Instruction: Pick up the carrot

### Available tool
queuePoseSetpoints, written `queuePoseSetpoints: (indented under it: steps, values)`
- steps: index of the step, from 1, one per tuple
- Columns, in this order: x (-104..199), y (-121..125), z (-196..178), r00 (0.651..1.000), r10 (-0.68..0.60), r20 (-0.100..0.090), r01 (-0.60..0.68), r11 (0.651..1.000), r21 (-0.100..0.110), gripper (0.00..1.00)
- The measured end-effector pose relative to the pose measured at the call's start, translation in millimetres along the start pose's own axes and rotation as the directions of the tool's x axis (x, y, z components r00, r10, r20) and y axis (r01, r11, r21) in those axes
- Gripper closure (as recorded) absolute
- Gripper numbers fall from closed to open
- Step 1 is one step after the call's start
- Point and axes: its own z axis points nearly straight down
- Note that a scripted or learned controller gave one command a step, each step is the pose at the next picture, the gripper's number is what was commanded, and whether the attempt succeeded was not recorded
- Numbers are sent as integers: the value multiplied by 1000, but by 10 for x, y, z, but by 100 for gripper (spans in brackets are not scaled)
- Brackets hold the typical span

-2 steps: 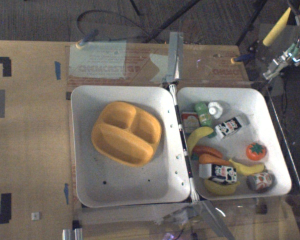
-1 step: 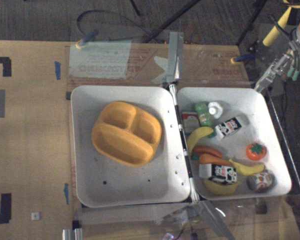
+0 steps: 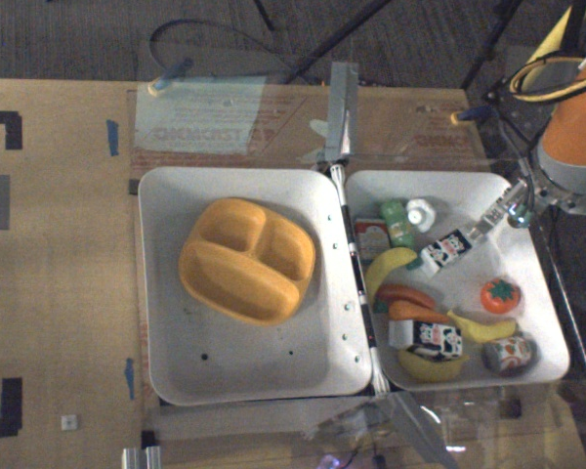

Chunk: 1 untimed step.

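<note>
Tan desk [image 3: 59, 262], marked with blue tape strips [image 3: 112, 137] and black corner marks [image 3: 5, 130]. Directly on it: two shallow white bins side by side, left bin [image 3: 166, 360] touching right bin [image 3: 547, 360], and a clear plastic sheet [image 3: 210, 115] behind them.

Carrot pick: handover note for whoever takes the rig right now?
End effector: at the right bin's upper right, above a small milk carton; holds nothing visible, finger state unclear.
Carrot: lying in the right bin among bananas, a tomato and another carton.
Left bin: a yellow divided plate.
Done: nothing, carrot not picked.
Left: move over the carrot, grasp, lift.
</note>
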Motion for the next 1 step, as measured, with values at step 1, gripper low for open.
queuePoseSetpoints:
  steps: [1]
  values:
    - [187,288,-783,997,82,0,-82,997,0,100]
